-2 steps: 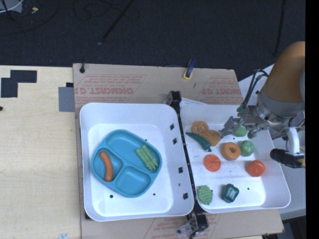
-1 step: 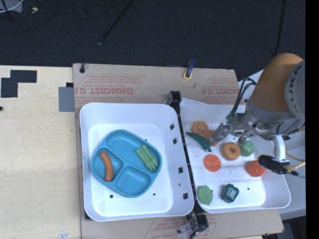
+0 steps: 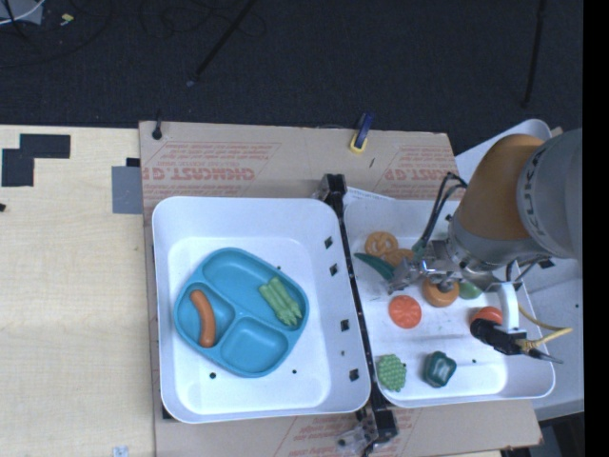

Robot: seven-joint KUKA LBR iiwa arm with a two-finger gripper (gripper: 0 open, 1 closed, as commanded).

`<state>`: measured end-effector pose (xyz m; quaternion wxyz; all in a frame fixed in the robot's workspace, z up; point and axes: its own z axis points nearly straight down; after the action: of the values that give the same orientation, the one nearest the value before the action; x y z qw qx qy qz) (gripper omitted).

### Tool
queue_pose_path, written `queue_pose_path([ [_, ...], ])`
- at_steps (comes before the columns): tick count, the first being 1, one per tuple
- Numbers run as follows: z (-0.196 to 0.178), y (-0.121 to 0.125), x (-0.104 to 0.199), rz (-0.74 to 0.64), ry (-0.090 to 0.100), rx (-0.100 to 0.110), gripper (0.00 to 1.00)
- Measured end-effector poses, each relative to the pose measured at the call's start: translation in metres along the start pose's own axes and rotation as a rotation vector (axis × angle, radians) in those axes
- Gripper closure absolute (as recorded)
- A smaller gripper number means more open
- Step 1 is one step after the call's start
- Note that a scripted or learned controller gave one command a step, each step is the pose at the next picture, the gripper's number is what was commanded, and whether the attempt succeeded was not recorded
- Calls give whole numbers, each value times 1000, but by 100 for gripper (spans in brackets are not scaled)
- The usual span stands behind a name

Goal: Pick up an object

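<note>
— Where has the arm (image 3: 495,198) got to?

— It reaches in from the right, over the right bin (image 3: 447,339). The gripper (image 3: 425,274) sits low in the far half of that bin, right in among the toy food.

— Open or closed?

— I can't tell from here whether it's wide or narrow (the wrist hides most of it). I see nothing clearly held in it.

— What's around it, then?

— An orange ring (image 3: 441,295) just on its near-right side, looking as if it touches. A dark teal strip (image 3: 374,265) lies just to its left, and a tan, pretzel-like piece (image 3: 382,244) sits a bit farther back, close to the strip. A red ball (image 3: 404,311) lies near the gripper on the near-left, apart from it.

— Anything else in that bin?

— A small green bit (image 3: 469,290) just right of the ring, and a red bit (image 3: 487,316) nearer than that. Along the near wall there's a bumpy green lump (image 3: 391,372) with a dark teal block (image 3: 440,368) beside it on the right.

— And the left bin (image 3: 238,227)?

— It holds a blue divided plate (image 3: 249,347). An orange sausage (image 3: 203,317) lies in its left compartment and some green beans (image 3: 282,300) in its right one. Both bins rest on a cardboard sheet (image 3: 238,165) on the pale table (image 3: 67,303).
</note>
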<state>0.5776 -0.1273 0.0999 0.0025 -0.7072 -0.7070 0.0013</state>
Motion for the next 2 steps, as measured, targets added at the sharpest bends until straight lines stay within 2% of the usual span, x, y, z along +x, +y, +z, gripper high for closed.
queue_pose_path([
  [1, 8, 2, -1, 3, -4, -8, 0],
  [2, -6, 4, -6, 9, -12, -20, 100],
])
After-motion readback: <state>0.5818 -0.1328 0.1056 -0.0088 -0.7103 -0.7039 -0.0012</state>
